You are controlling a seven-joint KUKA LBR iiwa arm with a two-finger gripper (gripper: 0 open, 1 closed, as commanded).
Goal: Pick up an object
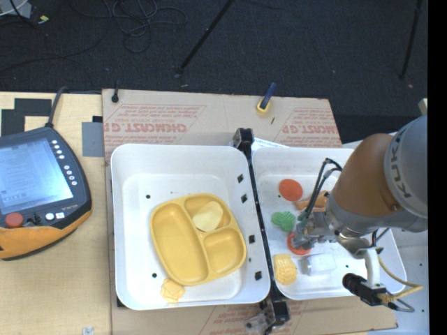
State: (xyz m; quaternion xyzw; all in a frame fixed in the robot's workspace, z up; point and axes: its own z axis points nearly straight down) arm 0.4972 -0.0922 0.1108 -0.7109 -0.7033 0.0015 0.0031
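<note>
1. Camera view, nearest first: puts a yellow corn-like piece (pixel 284 269) at the near end of the right bin (pixel 279 160), just beside the divider. Looks close enough to the working spot to be knocked by any sideways sweep.
2. Finds the gripper (pixel 302 241) low over a small red piece (pixel 293 246), the likely target, lying mid-bin and partly hidden beneath the tool. Cannot tell whether spread, pressed together or pinching anything.
3. Judges the main risk a miss: closing off-centre on so small and low a piece, then skating it away or lifting with nothing caught.
4. Notes a green piece (pixel 283 220) just beyond and an orange piece (pixel 312 202) near it, both tucked in by the wrist. Risks catching one along with the target, or shoving the cluster apart.
5. Sees a round red-orange piece (pixel 290 188) farther back, apart enough to seem safe.
6. Takes the smooth white bin floor as slippery, so likely to let a poked item slide, not stay put.
7. Across the divider, shows the left bin (pixel 133 187) bearing a yellow divided tray (pixel 174 239) with a pale slice (pixel 207 217) in its far compartment, and a small yellow bit (pixel 172 290) by the near corner.
8. Sets both bins on printed cardboard (pixel 209 121) over a pale bench, with a teach pendant (pixel 35 187) at the left edge.
9. Ends farthest out on dark carpet (pixel 314 40), strewn with cables and crossed by a thin stand leg — dim, well apart from the work.
</note>
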